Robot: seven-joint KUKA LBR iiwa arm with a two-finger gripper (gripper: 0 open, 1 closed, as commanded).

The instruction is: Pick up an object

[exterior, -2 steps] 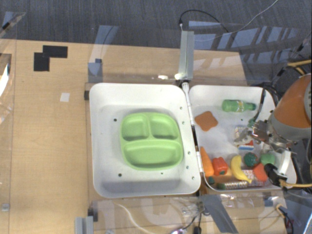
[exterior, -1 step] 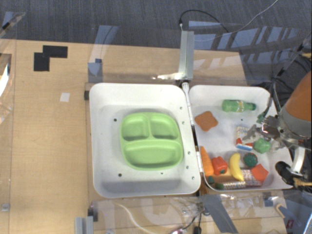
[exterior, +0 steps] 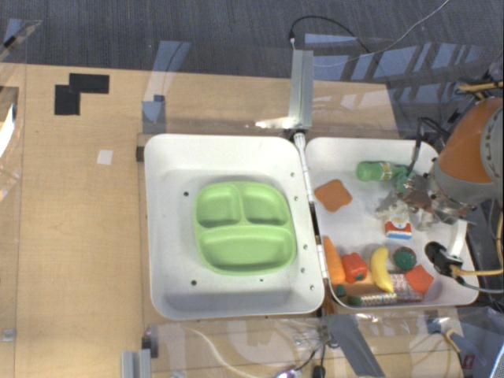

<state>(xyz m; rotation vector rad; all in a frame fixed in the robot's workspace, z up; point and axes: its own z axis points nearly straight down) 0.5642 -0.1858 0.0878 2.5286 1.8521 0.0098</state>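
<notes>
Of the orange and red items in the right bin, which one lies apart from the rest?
The flat orange piece, alone near the divider at mid-bin; the carrot, red pepper and red block crowd the near edge.

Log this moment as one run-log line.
arm: over right bin | gripper: low, beside green bottle, above small carton | held: nothing seen | left bin: green tray | pick: not done

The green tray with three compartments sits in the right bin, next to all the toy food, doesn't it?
Not quite. The camera view shows the green tray with three compartments in the left bin; the toy food, such as the banana, lies in the right bin.
</notes>
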